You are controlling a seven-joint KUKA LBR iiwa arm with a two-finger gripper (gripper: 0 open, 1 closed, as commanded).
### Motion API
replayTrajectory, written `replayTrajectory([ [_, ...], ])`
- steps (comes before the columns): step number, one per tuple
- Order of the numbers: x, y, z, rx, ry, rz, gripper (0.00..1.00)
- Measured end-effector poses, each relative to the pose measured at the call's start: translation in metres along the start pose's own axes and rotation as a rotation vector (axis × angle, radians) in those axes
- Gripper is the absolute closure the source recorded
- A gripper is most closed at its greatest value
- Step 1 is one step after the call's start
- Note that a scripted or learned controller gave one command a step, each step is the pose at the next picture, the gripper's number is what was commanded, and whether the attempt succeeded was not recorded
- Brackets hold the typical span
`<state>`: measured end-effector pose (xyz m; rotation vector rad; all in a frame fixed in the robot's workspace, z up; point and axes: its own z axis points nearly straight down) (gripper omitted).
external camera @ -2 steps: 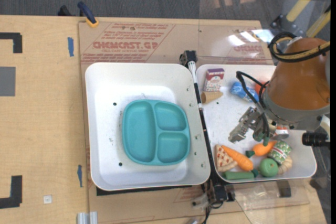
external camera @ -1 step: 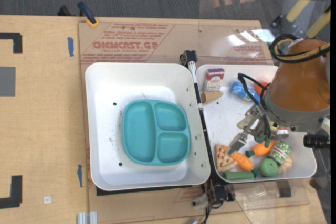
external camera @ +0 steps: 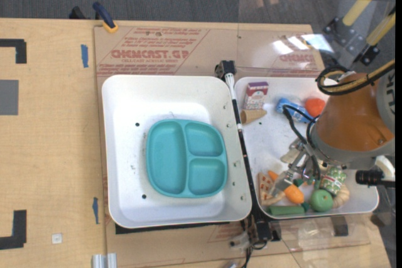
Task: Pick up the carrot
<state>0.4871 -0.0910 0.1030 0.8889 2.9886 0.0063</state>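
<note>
Gripper (external camera: 293, 176) low in the right bin (external camera: 271, 135), carrot (external camera: 293, 194) just below its tips among crowded toys, finger spread impossible to tell, arm (external camera: 352, 119) hiding bin's right side

one fixed camera looks down at a slant from above the counter (external camera: 50, 154), fairly close, taking in both white bins (external camera: 125, 110) side by side.
</note>
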Motion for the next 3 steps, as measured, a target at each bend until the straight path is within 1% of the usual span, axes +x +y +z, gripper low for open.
replayTrajectory([
  [1,0.001,0.002,-0.01,-0.004,0.003,0.0,1.0],
  [2,0.036,0.049,-0.083,0.007,0.015,0.192,1.0],
  [3,0.04,0.053,-0.081,0.015,0.013,0.625,1.0],
])
